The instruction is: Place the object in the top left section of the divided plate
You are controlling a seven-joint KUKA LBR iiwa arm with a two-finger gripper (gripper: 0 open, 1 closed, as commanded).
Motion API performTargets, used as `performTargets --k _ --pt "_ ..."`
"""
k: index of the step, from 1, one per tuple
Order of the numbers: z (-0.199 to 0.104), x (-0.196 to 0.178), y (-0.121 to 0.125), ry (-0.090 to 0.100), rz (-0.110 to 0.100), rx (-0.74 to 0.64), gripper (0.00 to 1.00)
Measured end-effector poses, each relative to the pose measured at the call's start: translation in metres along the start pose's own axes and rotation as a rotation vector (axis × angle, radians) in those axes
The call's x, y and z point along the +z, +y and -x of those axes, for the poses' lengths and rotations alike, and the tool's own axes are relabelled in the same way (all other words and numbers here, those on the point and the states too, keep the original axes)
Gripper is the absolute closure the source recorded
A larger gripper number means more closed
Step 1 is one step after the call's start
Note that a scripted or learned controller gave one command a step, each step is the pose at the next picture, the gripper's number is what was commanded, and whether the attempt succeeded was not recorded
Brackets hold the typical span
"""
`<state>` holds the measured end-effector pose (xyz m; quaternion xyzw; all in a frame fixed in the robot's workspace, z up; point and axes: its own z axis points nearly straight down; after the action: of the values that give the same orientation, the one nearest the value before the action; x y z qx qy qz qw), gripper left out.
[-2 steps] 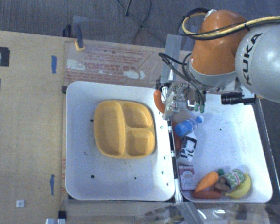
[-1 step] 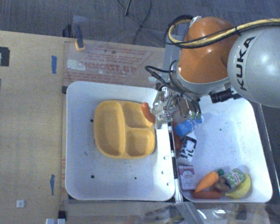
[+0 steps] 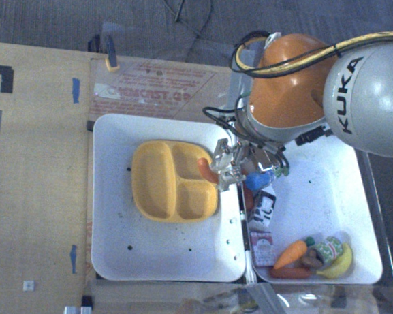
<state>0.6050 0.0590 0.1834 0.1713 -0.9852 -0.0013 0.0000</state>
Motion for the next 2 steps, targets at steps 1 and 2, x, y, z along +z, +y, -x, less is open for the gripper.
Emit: performTargets --k 1,2 --pt "-0.026 -0.034 -0.004 -0.001 0.0 -0.069 1.0" --pt "0.011 -0.015 -0.007 -0.005 -0.001 -0.185 1.0"
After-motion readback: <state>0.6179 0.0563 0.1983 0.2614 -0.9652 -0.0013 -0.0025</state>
